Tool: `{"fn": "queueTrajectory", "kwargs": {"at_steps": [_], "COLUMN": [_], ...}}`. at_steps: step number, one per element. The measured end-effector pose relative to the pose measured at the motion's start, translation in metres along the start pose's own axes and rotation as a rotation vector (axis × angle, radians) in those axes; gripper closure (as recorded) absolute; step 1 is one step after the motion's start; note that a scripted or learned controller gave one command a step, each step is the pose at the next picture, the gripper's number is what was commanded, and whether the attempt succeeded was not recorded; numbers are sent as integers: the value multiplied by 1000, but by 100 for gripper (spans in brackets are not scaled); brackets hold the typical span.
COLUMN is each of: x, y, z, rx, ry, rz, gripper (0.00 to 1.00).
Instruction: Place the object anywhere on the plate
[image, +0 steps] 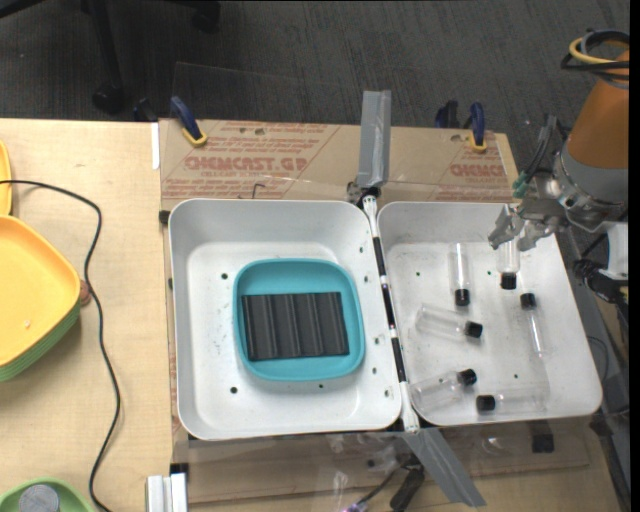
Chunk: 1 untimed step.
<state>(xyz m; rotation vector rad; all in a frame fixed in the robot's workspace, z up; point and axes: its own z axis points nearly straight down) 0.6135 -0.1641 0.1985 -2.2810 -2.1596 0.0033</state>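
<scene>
The arm (598, 140) is reaching in from the right, its orange band showing above the grey wrist; the pincer (516, 232) is hanging over the right bin's (570, 300) upper right part, and whether it is wide or narrow I cannot tell from this slant; a clear vial (508, 266) with a black cap is lying directly under its tip, touching or just below it, but whether it is gripped I cannot tell. More capped vials are lying scattered in that bin: one (459, 272) left of the pincer, one (446, 323) near the middle, one (441, 384) toward the front left, one (532, 320) at the right, and one (512, 400) along the front. The left bin (200, 300) is sitting just beside the right one; the plate (298, 321), teal with a dark ribbed centre, is resting flat in its middle, well apart from the vials. On the worktop (110, 400) to the left, a yellow dish (30, 295) is poking in at the edge and a black cable (100, 330) is trailing down past it; brown cardboard (260, 160) is lying behind the bins, with blue clamps (186, 118) at its corners.
</scene>
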Motion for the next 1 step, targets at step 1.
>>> {"fn": "queueTrajectory", "kwargs": {"at_steps": [1], "x": [0], "y": [0], "z": [0], "rx": [0], "ry": [0], "rz": [0], "gripper": [0]}}
